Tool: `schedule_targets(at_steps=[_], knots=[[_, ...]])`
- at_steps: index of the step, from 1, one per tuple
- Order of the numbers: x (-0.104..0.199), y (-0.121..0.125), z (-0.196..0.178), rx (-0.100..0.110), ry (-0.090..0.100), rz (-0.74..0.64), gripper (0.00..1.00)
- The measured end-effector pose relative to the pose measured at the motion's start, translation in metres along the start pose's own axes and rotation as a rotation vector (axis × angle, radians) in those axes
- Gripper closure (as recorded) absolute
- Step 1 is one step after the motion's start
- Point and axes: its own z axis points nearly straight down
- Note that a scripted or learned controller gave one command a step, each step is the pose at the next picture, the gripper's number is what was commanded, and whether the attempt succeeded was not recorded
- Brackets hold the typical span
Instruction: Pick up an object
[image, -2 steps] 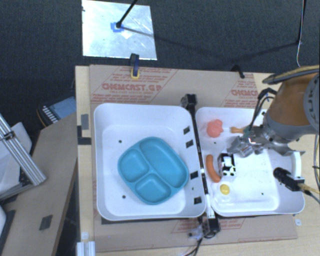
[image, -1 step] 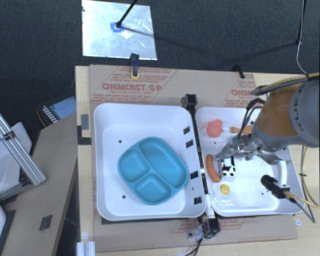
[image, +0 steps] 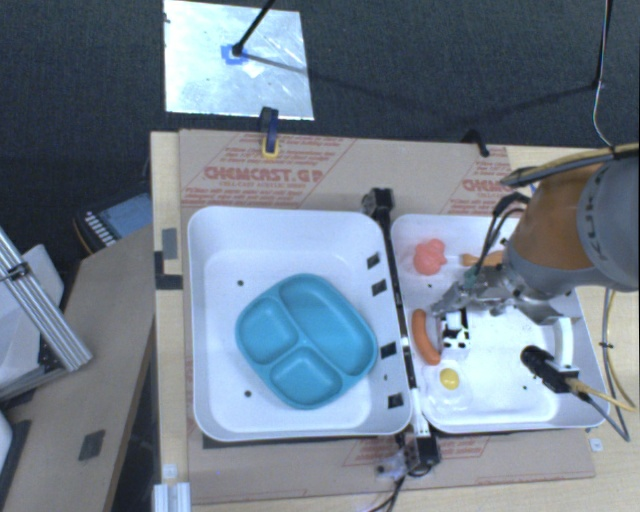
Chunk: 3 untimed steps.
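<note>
Orange sausage (image: 426, 337), curved, glossy, beside end effector (image: 456, 322), finger state unclear, right bin (image: 500, 405)

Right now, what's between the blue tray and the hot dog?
In the camera view, the two bins' rims with black clips lie between the blue tray and the hot dog; otherwise bare white bin floor.

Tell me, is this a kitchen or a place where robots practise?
Probably a robot practice lab. A robot arm reaches over two white bins on a bench, with toy food like an orange sausage and a blue divided plate.
</note>
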Motion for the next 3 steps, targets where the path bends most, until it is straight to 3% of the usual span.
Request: schedule_targets(at_steps=[1, 2, 3], knots=[[-0.002, 0.004, -0.012, -0.013, -0.005, 0.001, 1.00], [0.002, 0.016, -0.067, 0.013, -0.003, -0.003, 1.00], [0.010, 0.021, -0.114, 0.013, -0.003, -0.004, 1.00]])
